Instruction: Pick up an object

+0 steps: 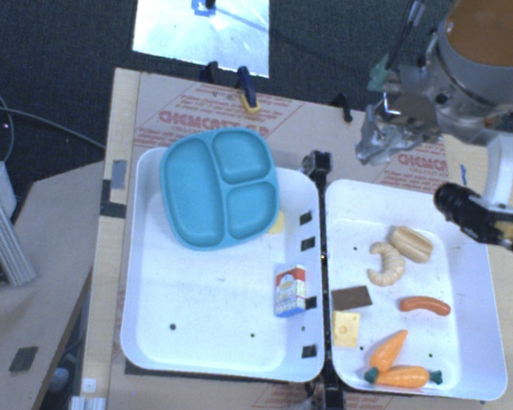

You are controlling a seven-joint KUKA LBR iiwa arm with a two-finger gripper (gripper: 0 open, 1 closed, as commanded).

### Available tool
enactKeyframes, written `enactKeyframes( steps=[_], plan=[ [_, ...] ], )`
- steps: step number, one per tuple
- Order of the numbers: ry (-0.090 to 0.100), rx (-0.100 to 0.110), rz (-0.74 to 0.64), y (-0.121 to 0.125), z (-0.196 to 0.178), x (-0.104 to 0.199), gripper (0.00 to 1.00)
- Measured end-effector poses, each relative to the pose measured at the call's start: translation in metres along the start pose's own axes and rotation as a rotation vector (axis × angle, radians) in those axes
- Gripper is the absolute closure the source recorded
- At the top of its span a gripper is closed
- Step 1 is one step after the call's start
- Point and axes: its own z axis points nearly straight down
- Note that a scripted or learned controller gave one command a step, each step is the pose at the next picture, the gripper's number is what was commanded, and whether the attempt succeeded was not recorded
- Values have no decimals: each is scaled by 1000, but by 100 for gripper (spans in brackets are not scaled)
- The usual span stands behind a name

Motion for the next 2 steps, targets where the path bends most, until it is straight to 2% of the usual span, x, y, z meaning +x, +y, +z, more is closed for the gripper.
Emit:
enactKeyframes(
  steps=[1,2],
  plan=[
    [-5,17,6,47,6,-42,100],
    [-5,17,5,96,9,-62,100]
  ],
)
